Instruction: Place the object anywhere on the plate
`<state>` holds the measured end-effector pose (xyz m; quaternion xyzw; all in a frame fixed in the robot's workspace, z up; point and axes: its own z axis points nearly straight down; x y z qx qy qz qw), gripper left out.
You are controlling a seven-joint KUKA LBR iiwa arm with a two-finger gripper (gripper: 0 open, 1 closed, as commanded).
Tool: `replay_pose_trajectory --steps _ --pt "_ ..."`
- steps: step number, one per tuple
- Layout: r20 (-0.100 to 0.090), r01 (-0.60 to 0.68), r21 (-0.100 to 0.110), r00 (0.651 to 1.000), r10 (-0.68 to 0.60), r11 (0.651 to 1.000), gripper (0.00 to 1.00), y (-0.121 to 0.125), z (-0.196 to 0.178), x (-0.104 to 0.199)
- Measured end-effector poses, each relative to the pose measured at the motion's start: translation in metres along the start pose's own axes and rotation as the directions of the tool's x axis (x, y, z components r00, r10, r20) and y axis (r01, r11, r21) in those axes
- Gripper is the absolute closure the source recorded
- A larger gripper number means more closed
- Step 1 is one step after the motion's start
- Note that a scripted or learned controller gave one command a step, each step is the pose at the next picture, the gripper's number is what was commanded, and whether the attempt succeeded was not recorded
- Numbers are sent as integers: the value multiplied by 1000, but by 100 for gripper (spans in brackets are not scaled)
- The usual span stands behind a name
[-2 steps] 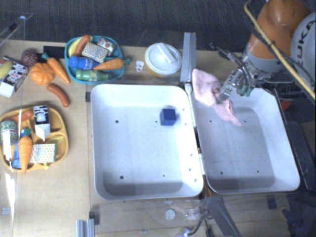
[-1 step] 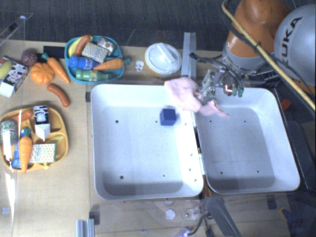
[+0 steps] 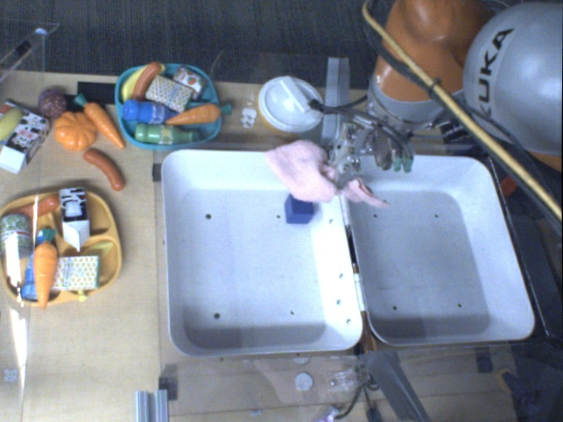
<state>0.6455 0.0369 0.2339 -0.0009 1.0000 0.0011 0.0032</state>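
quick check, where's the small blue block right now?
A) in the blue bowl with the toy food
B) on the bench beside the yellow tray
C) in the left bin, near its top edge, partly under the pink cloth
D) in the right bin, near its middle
C: the blue block sits on the left bin floor near its top edge, with the pink cloth draped just over it.

The wooden bench (image 3: 106, 350) bears two white bins (image 3: 255, 262), a blue bowl (image 3: 167, 104), a yellow tray (image 3: 62, 244) and loose toy vegetables (image 3: 88, 134).
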Motion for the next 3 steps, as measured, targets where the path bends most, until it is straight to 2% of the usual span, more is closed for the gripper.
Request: replay_pose_trajectory --steps 2,3 --pt "0 3 -1 1000 -3 1000 100 104 0 19" --pt "1 3 -1 1000 -3 1000 0 104 -1 19"
